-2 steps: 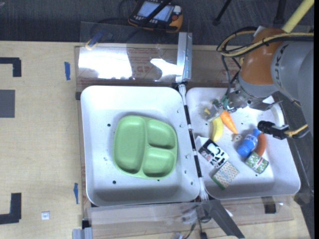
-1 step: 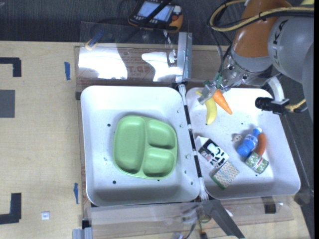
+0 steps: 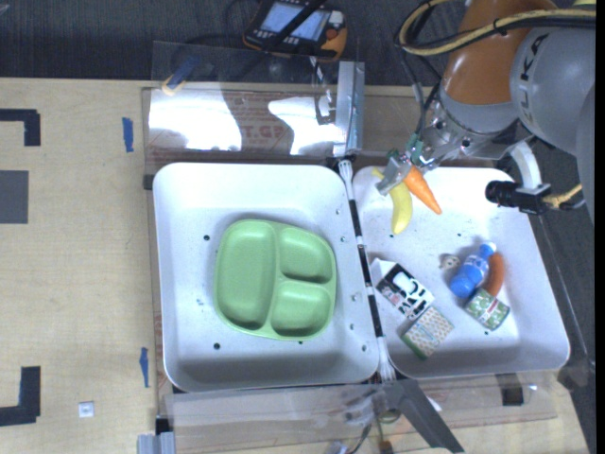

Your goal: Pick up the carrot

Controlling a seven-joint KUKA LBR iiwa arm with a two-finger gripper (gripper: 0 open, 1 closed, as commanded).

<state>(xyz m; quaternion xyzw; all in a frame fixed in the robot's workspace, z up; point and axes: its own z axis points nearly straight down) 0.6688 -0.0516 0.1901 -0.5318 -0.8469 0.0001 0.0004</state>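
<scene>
The orange carrot [image 3: 424, 191] is at the back left of the right bin [image 3: 539, 348], tilted with its thick end up. My gripper [image 3: 408, 167] comes in from the upper right and is shut on the carrot's upper end. One grey finger [image 3: 390, 181] shows to the left of it. The carrot's tip points down and to the right, over the white bin floor. A yellow banana [image 3: 402, 210] lies just left of and under the carrot, partly covered by the finger.
The right bin also holds a blue bottle [image 3: 470, 273], an orange-brown item [image 3: 496, 270] beside it, a green packet [image 3: 488, 309], a black-and-white box [image 3: 405, 289] and a patterned box [image 3: 427, 330]. A green divided plate [image 3: 277, 277] lies in the left bin [image 3: 180, 253].
</scene>
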